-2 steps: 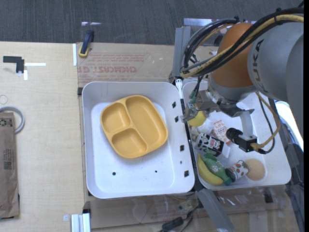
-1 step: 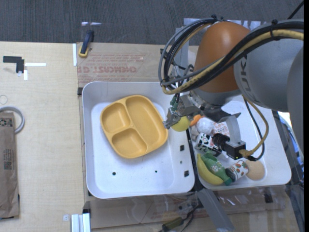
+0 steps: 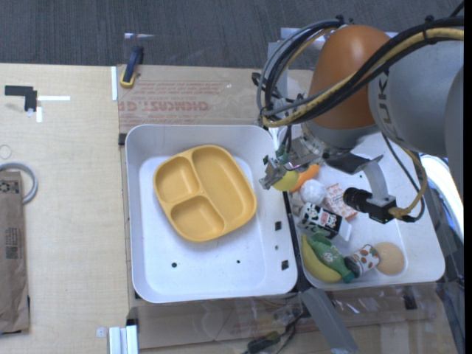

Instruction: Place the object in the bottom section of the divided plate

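Fingers (image 3: 274,169) of the gripper (image 3: 277,174) are clamped on a yellow-orange toy fruit (image 3: 293,178), held over the divide between both bins. Left of them, the yellow divided plate (image 3: 204,192) lies in the left bin (image 3: 214,279). Below-right, the right bin (image 3: 413,268) holds a cow-print carton (image 3: 319,219), a banana (image 3: 318,265) and a white ball (image 3: 312,191).

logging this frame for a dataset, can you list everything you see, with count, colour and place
divided plate: 1, yellow, three sections, in left bin
left bin: 1, white
right bin: 1, white, holds the small items
banana: 1, yellow, right bin near front
cow-print carton: 1, black and white, right bin
white ball: 1, right bin
tan round item: 1, right bin front
paper bag: 1, brown, bench far left
arm: 1, grey, orange band
tool: 1, over the bins' divide, yellow-orange item at its tip
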Available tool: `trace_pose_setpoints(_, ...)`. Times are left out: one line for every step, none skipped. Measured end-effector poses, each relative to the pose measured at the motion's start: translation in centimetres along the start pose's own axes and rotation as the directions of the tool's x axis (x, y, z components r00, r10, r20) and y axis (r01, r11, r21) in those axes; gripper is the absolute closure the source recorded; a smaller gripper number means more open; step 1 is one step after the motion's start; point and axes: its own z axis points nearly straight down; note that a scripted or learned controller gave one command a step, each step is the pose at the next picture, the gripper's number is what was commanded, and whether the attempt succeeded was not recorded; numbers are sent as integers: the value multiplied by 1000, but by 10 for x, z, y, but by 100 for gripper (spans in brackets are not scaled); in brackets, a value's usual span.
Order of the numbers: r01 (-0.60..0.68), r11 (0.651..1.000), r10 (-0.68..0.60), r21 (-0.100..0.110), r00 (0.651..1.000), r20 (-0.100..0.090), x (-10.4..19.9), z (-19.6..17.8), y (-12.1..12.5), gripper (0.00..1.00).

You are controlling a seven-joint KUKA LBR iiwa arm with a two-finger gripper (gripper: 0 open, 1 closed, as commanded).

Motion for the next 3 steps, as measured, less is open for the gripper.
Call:
trace_pose_setpoints(251, 968, -251, -2, 968, 1, -15, 21, 36, 100)
trace_pose_setpoints(469, 883, -469, -1, 883, 0, 31, 27, 42, 100)
trace_pose_setpoints(690, 724, -690, -3, 724, 1, -46, 26, -2, 100)
